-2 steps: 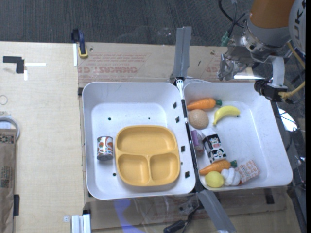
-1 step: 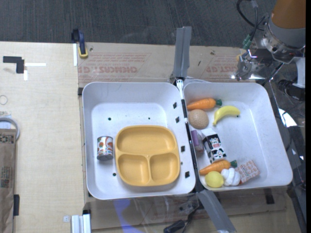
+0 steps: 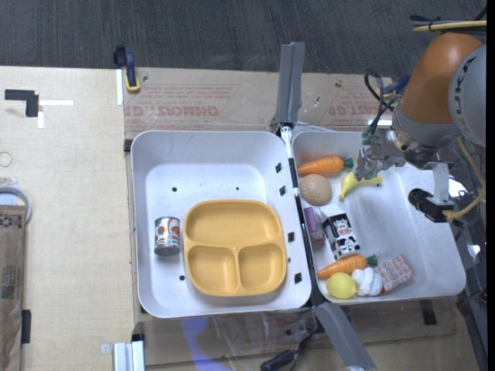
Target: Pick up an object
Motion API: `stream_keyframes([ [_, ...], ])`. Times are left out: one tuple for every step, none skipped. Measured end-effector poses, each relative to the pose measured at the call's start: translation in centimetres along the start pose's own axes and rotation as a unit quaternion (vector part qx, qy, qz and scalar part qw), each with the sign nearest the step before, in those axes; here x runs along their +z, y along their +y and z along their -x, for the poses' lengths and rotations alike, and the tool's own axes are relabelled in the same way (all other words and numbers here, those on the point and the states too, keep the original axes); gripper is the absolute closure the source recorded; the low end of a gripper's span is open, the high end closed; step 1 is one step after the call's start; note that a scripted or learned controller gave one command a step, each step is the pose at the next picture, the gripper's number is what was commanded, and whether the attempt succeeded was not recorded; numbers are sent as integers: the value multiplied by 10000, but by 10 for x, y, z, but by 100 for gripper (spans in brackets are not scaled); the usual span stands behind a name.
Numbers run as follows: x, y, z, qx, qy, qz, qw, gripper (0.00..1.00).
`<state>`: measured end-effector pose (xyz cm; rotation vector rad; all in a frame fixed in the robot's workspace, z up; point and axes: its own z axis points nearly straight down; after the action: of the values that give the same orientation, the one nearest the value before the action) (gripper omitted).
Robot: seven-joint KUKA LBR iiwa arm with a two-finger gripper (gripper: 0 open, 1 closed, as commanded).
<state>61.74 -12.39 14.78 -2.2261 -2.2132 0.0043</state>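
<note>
My gripper [image 3: 373, 165] hangs low over the far part of the right bin [image 3: 433, 242], right above the upper end of a small yellow banana [image 3: 354, 184]. An orange carrot [image 3: 320, 165] lies just left of it, with a tan egg-shaped item [image 3: 315, 189] below that. A black-and-white milk carton [image 3: 341, 236] stands in the bin's middle. Near the front edge lie a second carrot [image 3: 343, 265], a lemon [image 3: 341, 286], a white garlic bulb [image 3: 369, 282] and a pink-patterned packet [image 3: 394, 272]. A purple item [image 3: 312, 224] rests against the left wall.
The left bin [image 3: 155, 184] holds a yellow divided plate [image 3: 233, 247] and a small tin can [image 3: 166, 236]. A grey divider post [image 3: 291, 83] rises between the bins at the back. The arm's orange band [image 3: 437, 79] and cables sit over the right bin's far corner.
</note>
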Motion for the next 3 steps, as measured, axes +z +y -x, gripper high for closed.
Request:
stream_keyframes([
  [28,-39,-4,925,5,-6,9957,100],
  [-61,-62,-62,1174,-2,8,9931,100],
  [-42,-78,-78,2957,-2,-12,9553,100],
])
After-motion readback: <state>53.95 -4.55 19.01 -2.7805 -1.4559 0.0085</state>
